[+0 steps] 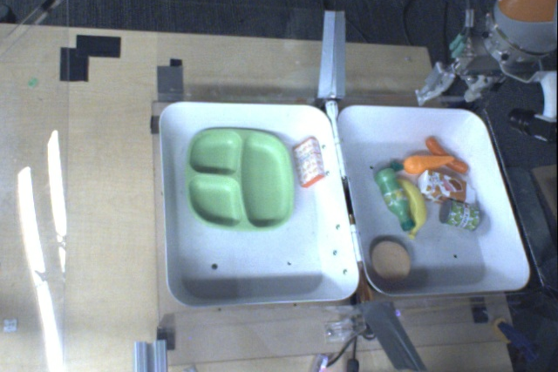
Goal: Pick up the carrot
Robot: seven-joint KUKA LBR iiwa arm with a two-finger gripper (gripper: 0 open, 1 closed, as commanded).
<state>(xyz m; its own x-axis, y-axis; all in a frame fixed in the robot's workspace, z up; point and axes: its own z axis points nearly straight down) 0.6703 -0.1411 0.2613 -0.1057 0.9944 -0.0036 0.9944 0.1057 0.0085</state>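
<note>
I see the carrot (433, 159) lying in the right bin (493, 267), touching a snack packet (442, 186) just nearer. My pincer (455, 79) hovers beyond the bin's far edge, well apart from the carrot, its fingers spread wide around nothing.

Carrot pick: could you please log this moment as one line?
gripper: above right bin's far rim, holding nothing | carrot: in right bin, beside banana | tray: left bin | pick: not done

Carrot (433, 160) crowded by packet (442, 185)

Wooden bench (87, 213) bears two white bins (253, 283).
</note>
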